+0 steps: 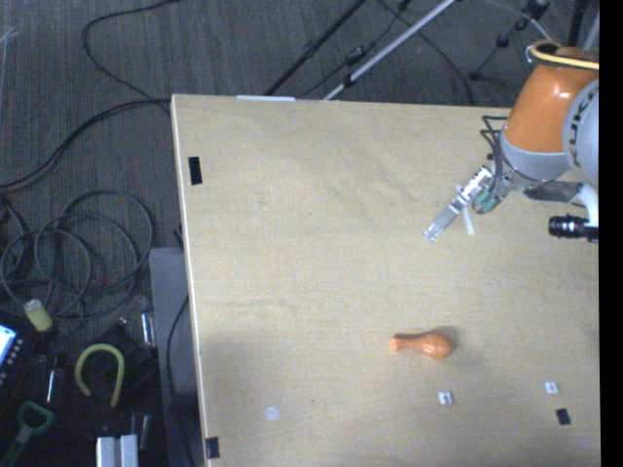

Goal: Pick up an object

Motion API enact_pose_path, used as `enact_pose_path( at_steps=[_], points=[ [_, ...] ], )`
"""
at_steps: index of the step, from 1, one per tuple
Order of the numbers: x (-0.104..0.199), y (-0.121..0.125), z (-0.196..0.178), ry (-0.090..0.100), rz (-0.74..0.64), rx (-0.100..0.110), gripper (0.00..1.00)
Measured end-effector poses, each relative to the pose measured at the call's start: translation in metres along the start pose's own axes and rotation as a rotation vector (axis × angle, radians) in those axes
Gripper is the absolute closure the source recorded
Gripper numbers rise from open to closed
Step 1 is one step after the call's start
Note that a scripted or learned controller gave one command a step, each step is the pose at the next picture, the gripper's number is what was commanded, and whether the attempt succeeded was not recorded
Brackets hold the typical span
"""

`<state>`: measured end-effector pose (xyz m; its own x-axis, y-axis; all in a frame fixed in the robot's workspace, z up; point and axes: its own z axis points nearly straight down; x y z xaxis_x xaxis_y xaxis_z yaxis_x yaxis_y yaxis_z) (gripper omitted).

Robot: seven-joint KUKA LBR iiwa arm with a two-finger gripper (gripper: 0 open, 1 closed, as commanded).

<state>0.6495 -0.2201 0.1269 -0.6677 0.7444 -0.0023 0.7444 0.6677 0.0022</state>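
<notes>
A small orange object (423, 344), shaped like a pear or gourd, lies on its side on the light wooden tabletop (311, 241), toward the lower right. My gripper (444, 222) hangs at the right, pointing down-left from the grey arm with its orange band (547, 110). It sits well above the orange object in the view, about a quarter of the table's depth away, and touches nothing that I can see.
Small white markers (445, 397) and black tags (195, 170) dot the tabletop. The table's left edge (185, 261) drops to a floor with coiled cables (78, 251) and tools. Tripod legs (419, 17) stand beyond the far edge.
</notes>
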Motion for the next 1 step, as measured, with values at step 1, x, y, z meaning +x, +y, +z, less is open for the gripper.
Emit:
enact_pose_path(
  at_steps=[1],
  points=[
    [0.0056,0.0256,0.0220,-0.001,-0.119,0.001,0.00]
  ],
)
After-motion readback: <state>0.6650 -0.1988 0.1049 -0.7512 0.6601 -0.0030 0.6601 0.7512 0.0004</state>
